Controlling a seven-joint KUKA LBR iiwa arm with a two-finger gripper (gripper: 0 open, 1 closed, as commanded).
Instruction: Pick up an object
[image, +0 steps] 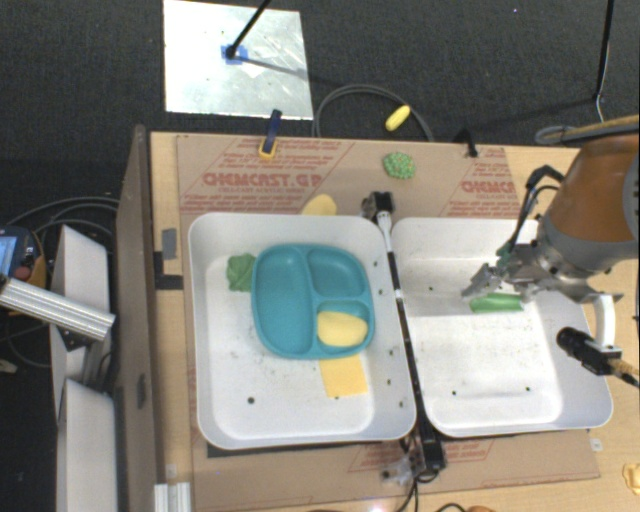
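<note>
You see the gripper (492, 285) low in the right bin (500, 400), directly over a green object (497, 303); whether it grips it, you cannot tell. Left bin (230, 410) holds a teal plate (295, 300) carrying a yellow piece (342, 328).

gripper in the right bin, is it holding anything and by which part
It cannot be told. The gripper is down at the green object in the right bin, at its left end, but the view does not settle whether the object is gripped.
</note>
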